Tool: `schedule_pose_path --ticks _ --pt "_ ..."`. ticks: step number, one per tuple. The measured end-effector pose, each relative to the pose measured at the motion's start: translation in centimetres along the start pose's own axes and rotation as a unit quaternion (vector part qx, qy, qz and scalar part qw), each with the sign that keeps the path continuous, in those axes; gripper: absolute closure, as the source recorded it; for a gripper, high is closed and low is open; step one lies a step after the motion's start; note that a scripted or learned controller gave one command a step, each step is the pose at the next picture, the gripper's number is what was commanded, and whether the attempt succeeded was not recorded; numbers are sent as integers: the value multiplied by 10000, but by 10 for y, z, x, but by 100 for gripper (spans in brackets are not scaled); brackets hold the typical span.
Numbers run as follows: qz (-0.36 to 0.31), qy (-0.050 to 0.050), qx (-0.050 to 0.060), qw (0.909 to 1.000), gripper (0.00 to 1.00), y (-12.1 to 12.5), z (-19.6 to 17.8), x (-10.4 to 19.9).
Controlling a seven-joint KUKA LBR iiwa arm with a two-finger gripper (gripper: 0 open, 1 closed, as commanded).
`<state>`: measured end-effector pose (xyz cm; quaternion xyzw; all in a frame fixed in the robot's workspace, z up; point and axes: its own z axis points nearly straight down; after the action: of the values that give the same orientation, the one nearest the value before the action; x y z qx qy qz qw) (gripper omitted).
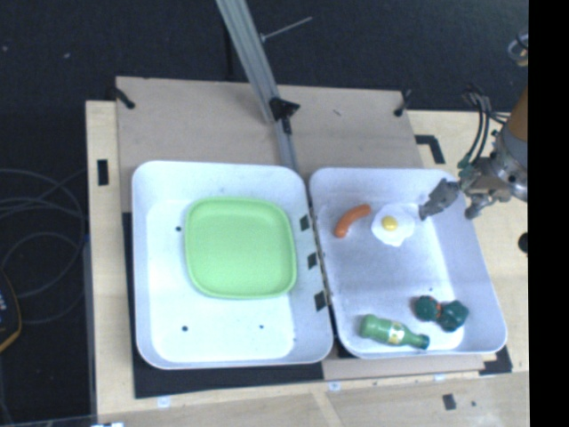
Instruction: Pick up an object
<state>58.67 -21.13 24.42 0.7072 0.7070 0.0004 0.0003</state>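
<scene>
Over the right bin's (462, 265) far right edge hangs my claw (457, 199) — fingers spread, grasping nothing. Fried egg (391, 226) lies just beside it, sausage (352, 220) further left.

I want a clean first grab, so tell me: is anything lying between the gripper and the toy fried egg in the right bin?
Nothing visible does. The gripper hangs over the right bin's upper right rim, and the fried egg lies just to its left with bare bin floor between. The sausage sits beyond the egg.
</scene>
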Motion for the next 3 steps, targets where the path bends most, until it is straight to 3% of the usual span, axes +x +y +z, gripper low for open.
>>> schedule_pose_path --ticks 3 --pt "3 0 24 10000 0 6 142 6"
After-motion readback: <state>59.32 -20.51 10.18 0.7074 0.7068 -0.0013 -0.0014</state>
